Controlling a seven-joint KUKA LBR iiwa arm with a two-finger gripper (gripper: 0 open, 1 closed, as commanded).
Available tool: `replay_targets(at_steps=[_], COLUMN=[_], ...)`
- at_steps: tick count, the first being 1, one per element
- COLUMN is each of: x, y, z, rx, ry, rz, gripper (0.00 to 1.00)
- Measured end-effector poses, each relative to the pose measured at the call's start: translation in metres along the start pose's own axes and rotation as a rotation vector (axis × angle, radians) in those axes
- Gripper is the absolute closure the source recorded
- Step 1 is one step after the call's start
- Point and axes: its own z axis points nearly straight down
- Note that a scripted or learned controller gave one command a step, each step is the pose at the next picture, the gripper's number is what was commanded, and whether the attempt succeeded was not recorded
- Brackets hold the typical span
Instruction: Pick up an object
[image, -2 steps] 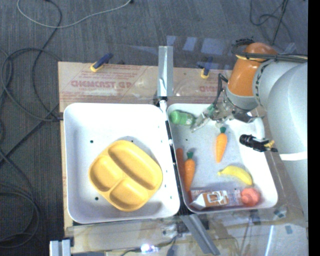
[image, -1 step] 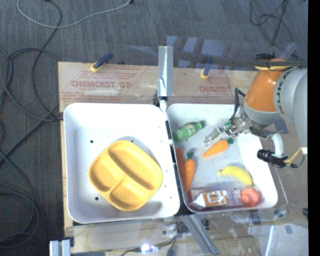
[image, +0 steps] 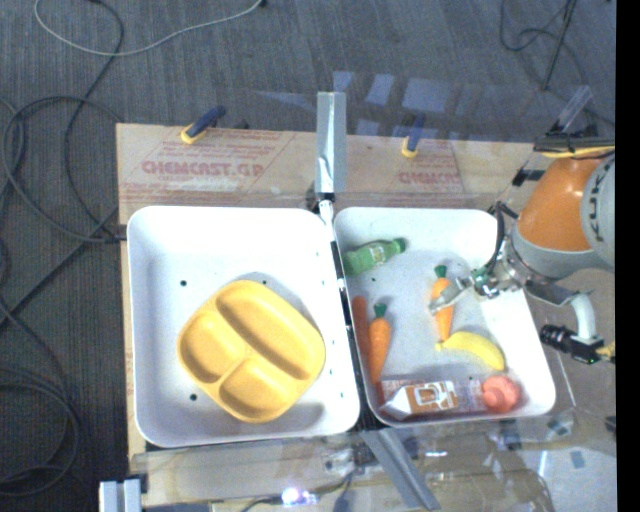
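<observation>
- Camera view, largest item first: the table (image: 150, 165) carries two white bins side by side. All places below are given against the right bin (image: 420, 225), which is taken as the landmark.
- Left bin (image: 150, 330), touching the right bin's left wall: holds one yellow divided tray (image: 252, 349). It lies well apart from the arm.
- Arm (image: 565, 215): enters over the right bin's right wall.
- Hand (image: 462, 288): low over the right bin's middle right, fingers slightly parted around the small carrot (image: 442, 305), at or very near it. Whether they have pinched it, I cannot tell; the state is recorded as undetermined.
- Task thing, judged to be the small carrot: orange, tapered, green tuft toward the right bin's back wall, tip pointing toward its front wall. It lies flat on the floor.
- Risk one: the carrot is smooth and tapered. Fingers closing near the tuft end could squeeze it out forward.
- Risk two: the banana (image: 474, 349) lies just beside the carrot's tip, toward the front wall. It may be nudged or caught with the carrot.
- Risk three: a glancing closure would lift nothing.
- Other contents of the right bin: juice carton (image: 432, 397) and red fruit (image: 502, 392) along the front wall; large carrot (image: 378, 340) by the left wall; green bottle (image: 372, 254) near the back left corner.
</observation>
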Motion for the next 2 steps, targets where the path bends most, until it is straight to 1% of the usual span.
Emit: replay_targets(at_steps=[1, 2], x=[-0.001, 0.044], y=[0.0, 0.033], z=[-0.008, -0.117], rx=[-0.002, 0.016], ry=[-0.006, 0.0], rz=[0.0, 0.006], gripper=[1.0, 1.0])
